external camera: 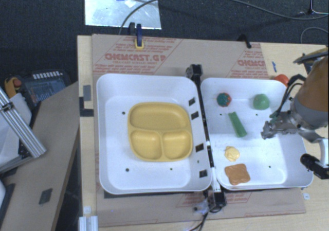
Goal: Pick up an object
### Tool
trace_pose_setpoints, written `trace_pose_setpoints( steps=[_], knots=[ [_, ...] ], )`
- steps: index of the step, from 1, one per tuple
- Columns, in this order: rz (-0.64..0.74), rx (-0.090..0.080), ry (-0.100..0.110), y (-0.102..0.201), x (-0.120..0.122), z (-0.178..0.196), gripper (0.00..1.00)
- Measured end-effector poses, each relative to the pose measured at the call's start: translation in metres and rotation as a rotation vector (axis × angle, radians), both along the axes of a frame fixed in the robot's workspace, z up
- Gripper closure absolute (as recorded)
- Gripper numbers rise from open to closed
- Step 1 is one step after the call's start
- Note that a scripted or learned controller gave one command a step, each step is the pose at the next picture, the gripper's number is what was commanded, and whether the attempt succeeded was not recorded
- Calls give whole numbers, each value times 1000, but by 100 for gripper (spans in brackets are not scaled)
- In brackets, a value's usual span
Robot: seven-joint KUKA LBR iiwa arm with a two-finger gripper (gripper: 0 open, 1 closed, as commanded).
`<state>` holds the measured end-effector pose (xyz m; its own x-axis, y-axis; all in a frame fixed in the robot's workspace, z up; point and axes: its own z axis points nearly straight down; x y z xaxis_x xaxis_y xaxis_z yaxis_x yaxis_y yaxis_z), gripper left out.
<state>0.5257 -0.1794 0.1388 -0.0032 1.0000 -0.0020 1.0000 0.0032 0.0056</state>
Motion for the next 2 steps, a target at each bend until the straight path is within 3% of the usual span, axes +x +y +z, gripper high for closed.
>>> trace_pose_setpoints(
  steps=[2],
  knots=[
    [2,0,0,-1,3,69,100]
  ],
)
